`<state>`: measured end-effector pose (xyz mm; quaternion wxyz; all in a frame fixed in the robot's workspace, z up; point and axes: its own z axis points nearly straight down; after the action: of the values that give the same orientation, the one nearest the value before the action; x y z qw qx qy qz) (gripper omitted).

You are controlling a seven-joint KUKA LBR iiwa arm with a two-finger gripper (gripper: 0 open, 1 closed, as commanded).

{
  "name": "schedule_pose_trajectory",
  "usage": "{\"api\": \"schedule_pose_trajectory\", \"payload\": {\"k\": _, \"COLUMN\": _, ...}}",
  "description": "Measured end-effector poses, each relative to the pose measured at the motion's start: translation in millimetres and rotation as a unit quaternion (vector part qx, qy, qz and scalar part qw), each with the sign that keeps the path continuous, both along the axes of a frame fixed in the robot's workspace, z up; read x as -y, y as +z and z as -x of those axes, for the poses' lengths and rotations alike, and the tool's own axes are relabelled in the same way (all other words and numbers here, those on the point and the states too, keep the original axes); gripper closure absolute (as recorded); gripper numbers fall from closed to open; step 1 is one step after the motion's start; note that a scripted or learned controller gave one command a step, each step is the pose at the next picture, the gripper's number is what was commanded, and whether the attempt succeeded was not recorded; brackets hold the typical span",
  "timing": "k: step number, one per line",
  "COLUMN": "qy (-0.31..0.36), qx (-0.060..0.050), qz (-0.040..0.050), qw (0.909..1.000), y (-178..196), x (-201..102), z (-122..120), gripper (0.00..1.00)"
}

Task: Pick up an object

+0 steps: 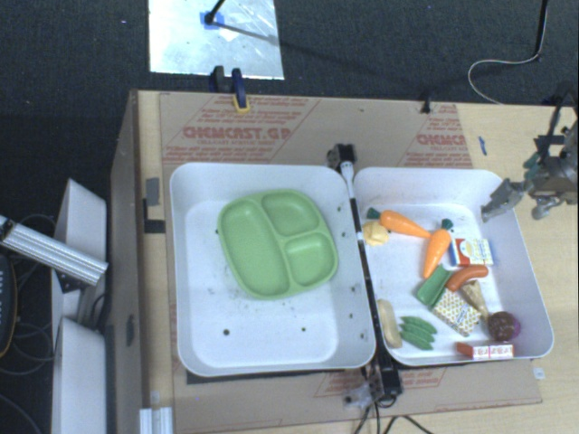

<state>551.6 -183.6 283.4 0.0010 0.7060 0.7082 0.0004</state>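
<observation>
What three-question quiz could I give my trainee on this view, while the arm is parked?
1. True or false: the green divided plate lies in the left bin.
2. Which lies nearer the divider between the bins: A) the dark red ball or B) the green pea pod?
3. Fill in: the gripper sits over the right bin's ____ corner in the camera view.

Key: 1 true. 2 B. 3 upper right, above the bin's rim and away from the two carrots.
</observation>
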Motion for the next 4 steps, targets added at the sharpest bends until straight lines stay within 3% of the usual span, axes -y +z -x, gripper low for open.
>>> {"api": "schedule_pose_trajectory", "payload": {"k": 1, "qy": -0.001, "qx": -0.001, "qz": -0.0004, "qw": 1.0, "y": -110, "x": 22, "z": 24, "gripper": 0.0}}
{"api": "schedule_pose_trajectory", "payload": {"k": 2, "qy": 0.001, "qx": 0.006, "qz": 0.0016, "qw": 1.0, "y": -194, "x": 23, "z": -45, "gripper": 0.0}}
{"api": "schedule_pose_trajectory", "payload": {"k": 3, "qy": 0.003, "qx": 0.007, "qz": -0.0018, "qw": 1.0, "y": -182, "x": 20, "z": -47, "gripper": 1.0}}
{"api": "schedule_pose_trajectory", "payload": {"k": 4, "qy": 0.003, "qx": 0.007, "qz": -0.0019, "qw": 1.0, "y": -183, "x": 20, "z": -47, "gripper": 0.0}}
